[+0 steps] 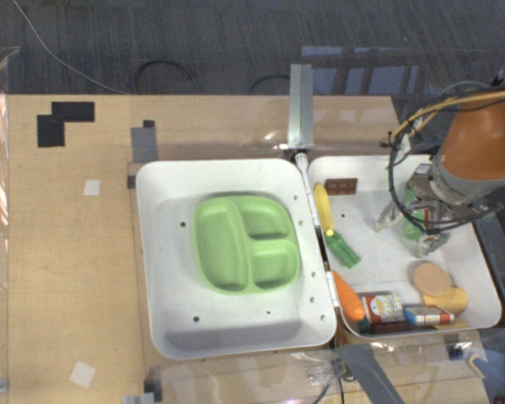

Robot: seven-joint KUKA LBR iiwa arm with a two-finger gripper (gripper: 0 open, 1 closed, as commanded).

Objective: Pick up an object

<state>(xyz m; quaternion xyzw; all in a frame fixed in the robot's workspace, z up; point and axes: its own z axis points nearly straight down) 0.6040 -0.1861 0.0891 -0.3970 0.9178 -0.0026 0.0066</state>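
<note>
The right bin [486,311] holds several objects. A yellow corn-like piece [322,207] and a green stick [343,249] lie along its left wall. A brown block [342,186] sits at the back. An orange carrot [349,297], a red sauce bottle [386,306], a tan disc [431,277] and a yellow chunk [448,300] lie near the front. My gripper [416,227] hangs low over the right middle of this bin, under the orange band [484,142]. Something green [414,216] shows right beneath it, partly hidden.
The left bin [166,244] holds a green divided plate [246,243]. A metal divider post [301,110] stands between the bins at the back. Cables [417,121] loop off the wrist above the right bin's back edge.
</note>
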